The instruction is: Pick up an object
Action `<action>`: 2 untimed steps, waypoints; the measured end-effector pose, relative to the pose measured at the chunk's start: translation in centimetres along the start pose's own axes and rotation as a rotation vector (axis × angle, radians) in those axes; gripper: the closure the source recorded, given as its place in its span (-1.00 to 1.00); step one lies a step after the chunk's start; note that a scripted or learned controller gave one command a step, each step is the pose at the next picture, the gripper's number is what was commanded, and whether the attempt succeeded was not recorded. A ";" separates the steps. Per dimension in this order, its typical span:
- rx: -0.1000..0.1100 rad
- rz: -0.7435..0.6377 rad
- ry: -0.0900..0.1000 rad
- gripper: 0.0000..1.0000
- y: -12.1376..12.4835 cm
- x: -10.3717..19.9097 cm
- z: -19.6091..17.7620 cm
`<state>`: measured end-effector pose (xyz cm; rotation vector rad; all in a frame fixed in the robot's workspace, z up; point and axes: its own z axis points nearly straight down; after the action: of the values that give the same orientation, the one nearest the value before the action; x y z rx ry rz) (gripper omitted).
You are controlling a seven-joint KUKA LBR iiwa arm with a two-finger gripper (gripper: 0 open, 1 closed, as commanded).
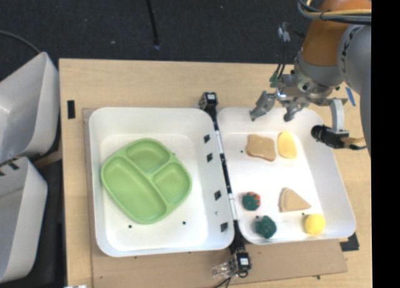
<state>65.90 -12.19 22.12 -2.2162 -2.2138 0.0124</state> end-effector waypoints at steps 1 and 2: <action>-0.012 -0.002 -0.001 -1.00 0.2 0.0 -0.7; -0.008 -0.002 -0.002 -1.00 0.9 -0.3 3.9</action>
<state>66.73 -12.48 18.23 -2.2186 -2.2213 0.0059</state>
